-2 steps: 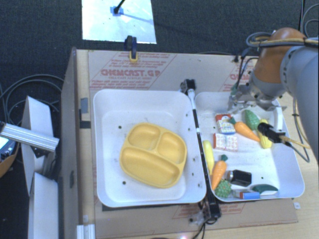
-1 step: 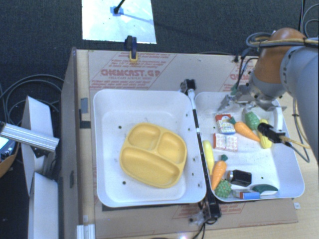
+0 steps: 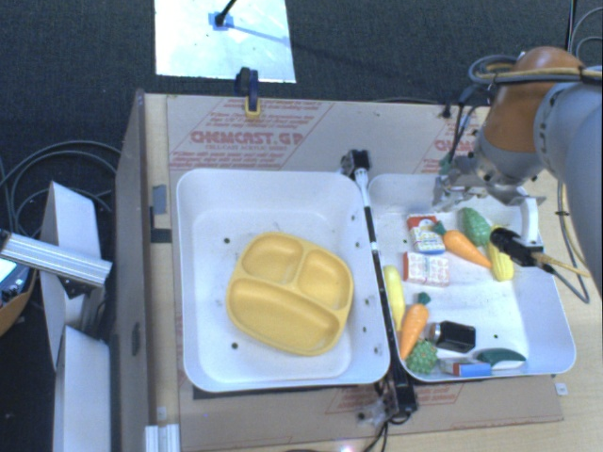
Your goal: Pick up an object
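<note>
One carrot (image 3: 466,247) lying diagonally, tip toward lower right, end effector (image 3: 462,188) above, grip state seemingly unreadable

The one print you can read stands on the brown cardboard sheet (image 3: 283,125) under the two bins. Look at its far strip, toward 12 o'clock from the left bin (image 3: 203,252): red block capitals there spell what looks like "CHEMCAST GP", with a line of smaller red print just under it that is too fine to make out. The same red print shows again at 1 o'clock, past the right bin (image 3: 551,323), but the arm covers most of it and you cannot read it. In the right bin, the small red-and-white packets (image 3: 427,269) carry print too small and blurred to read.
</note>
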`<state>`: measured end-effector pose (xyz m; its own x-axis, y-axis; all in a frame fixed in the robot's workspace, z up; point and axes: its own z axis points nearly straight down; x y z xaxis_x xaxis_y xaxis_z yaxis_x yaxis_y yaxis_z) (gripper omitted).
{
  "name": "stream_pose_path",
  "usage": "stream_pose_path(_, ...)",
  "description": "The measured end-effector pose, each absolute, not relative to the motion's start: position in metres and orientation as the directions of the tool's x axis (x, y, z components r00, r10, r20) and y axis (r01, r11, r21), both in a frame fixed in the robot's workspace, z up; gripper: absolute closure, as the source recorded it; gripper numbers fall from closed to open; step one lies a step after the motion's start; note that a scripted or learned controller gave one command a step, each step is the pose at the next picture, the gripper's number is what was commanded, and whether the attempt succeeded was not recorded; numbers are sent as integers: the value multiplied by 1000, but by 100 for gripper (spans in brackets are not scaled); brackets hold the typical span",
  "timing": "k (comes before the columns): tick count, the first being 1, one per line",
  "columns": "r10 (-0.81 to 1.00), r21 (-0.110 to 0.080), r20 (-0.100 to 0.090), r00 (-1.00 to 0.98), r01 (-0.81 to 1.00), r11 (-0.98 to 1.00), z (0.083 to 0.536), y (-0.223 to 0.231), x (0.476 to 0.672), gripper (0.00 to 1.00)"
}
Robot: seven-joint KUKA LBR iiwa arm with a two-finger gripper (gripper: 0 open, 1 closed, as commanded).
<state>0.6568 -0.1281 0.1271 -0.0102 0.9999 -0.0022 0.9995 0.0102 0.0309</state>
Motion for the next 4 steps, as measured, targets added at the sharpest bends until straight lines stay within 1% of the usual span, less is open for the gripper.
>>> stream_pose_path(1,1000,30,-3,-11,999,11,127,-128,657,0)
stream_pose_path(2,1000,0,1,-6,1000,6,83,-96,658,0)
stream_pose_path(3,1000,4,1,-6,1000,6,85,-90,670,0)
stream_pose_path(4,1000,7,0,-7,1000,7,97,-91,670,100)
